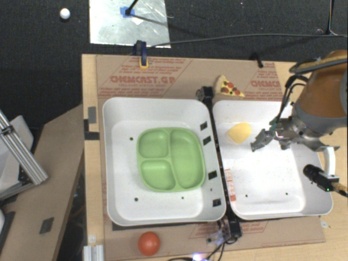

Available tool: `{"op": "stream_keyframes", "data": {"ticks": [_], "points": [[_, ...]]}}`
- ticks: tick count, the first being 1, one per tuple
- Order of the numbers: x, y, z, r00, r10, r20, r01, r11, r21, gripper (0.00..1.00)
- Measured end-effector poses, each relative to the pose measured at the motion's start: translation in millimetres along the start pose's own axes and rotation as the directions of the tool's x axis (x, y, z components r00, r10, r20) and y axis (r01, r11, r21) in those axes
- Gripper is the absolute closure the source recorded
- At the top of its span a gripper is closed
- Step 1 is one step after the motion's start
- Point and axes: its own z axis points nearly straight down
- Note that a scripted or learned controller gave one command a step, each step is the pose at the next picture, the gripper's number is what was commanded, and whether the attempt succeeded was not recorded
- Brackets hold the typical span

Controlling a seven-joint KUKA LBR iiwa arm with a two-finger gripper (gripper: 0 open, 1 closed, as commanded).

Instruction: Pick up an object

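A yellow lemon-shaped object (239, 132) lies in the right bin (272, 194), near its upper left. My gripper (260, 141) hovers just right of it, its dark fingers pointing left toward the yellow object, a small gap apart from it. Nothing shows between the fingers. A green divided plate (170, 159) rests in the middle of the left bin (119, 145).
A toy pizza slice (228, 87) lies on the cardboard behind the bins. A red-orange ball (148, 243) sits on the board in front of the left bin. The arm's orange band (326, 86) and grey wrist hang over the right bin's right side.
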Motion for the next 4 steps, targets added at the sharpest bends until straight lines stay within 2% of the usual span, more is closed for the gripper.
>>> {"op": "stream_keyframes", "data": {"ticks": [2,3,4], "points": [[-4.1,-8.4,104.2,1.0,0.002,-0.001,-0.002,1.0,0.003,0.0],[-4.5,-6.9,91.1,1.0,0.002,0.0,-0.002,1.0,-0.002,1.0],[-4.2,-9.6,27.9,1.0,0.0,0.001,0.0,1.0,-0.005,1.0]]}}
